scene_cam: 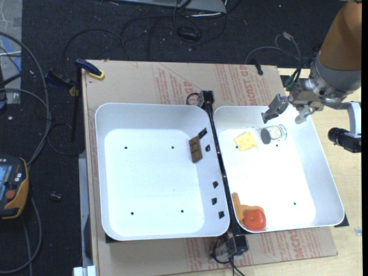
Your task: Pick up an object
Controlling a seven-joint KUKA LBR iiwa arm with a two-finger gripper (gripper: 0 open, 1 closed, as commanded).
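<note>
My gripper [287, 112] hangs open over the back of the right bin [299, 183], its two fingers spread with nothing between them. Just below it lies a small clear jar with a grey lid [273, 134] on its side. A yellow sponge-like square [246, 141] rests to the jar's left. At the right bin's front left corner sits a red tomato-like object [255, 218] beside an orange piece [237, 203]. A brown block [196, 149] lies at the right side of the left bin [149, 171].
The arm comes in from the upper right over the bench. A black divider with clips [217, 154] runs between the bins. Cables and a blue-yellow clamp [90, 69] lie beyond the bench's back left corner.
</note>
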